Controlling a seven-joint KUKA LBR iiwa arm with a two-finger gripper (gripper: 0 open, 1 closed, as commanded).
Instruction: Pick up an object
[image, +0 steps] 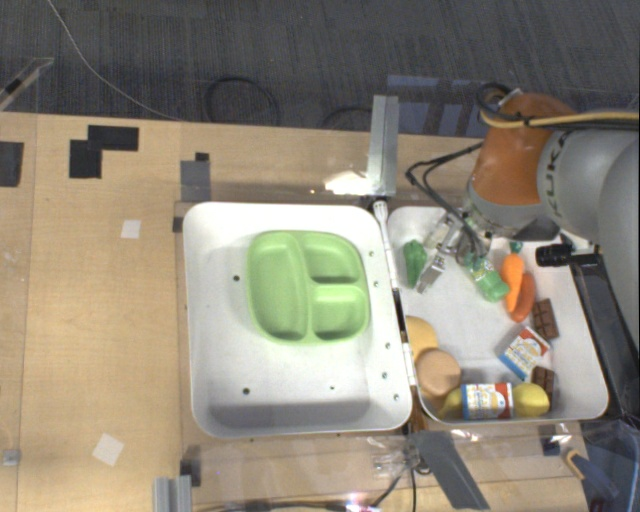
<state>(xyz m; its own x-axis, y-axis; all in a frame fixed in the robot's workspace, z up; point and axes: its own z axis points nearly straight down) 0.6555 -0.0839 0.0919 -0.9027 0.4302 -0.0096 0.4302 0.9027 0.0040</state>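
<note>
- The pincer (437, 262) hangs low in the upper left part of the right bin (590, 395), just beside a small green object (414, 260) that lies near the bin's left wall; I cannot tell if it is open or closed, and nothing is seen gripped in it
- Risk, in my judgement: this green object is so close to the wall that one side of the pincer could hit the wall or push the object away instead of closing around it
- A second green piece (490, 285) and the orange carrot (516, 285) lie touching each other just right of the pincer; a grasp there could catch both or knock one aside
- The things in the lower corner, a round brown piece (437, 370), a yellow fruit (535, 399) and a small labelled container (487, 400), are crowded together, so a clean grip there looks difficult
- The wrist with its orange band (515, 150) covers the upper part of the right bin, so what lies under it is hidden
- The tip of the pincer is small and blurred against cables
- The left bin (215, 390) carries a green divided tray (305, 285)
</note>
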